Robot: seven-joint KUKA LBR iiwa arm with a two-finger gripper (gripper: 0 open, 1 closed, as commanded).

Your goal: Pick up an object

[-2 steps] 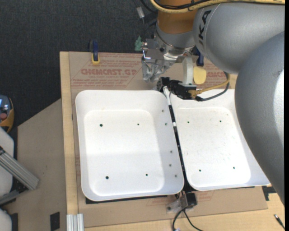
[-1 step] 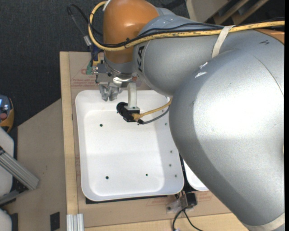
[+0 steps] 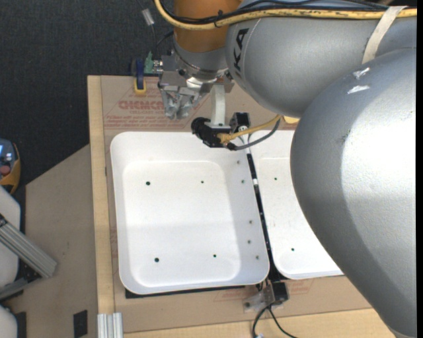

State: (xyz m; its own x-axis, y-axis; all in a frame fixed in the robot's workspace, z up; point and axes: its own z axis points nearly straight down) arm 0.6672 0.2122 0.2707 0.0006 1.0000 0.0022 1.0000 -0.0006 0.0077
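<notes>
Dark carpet floor behind and to the left. A brown bench (image 3: pixel 99 218) runs across the view, with red lettering (image 3: pixel 135 104) printed along its far edge.

Far left, off the bench: a slanted metal rail (image 3: pixel 30 249). A small blue-and-yellow fitting (image 3: pixel 139 74) sits at the bench's far edge.

Left bin (image 3: pixel 178 218): white floor, bare apart from a few small dark dots. No object to mark here.

The jaws hang from the wrist below the orange band (image 3: pixel 198 20). They sit above the bench just beyond the left bin's far rim, not over its floor. Cannot tell whether they are open or closed, and nothing is seen between them.

A black strip (image 3: pixel 259 204) runs between the bins.

Right bin (image 3: pixel 291 218): only its left part is visible. The grey arm (image 3: pixel 350 145) covers the rest.

Judgement: the pick has not begun and the target cannot be placed. If there is one, it likely lies in the covered part of the right bin.

To do the step well:
- Find the object first.
- Bring the jaws over it, well inside the rim.
- Come straight down with the jaws spread, and close only once they straddle it.
- Lift clear of the bin wall and the strip.
</notes>
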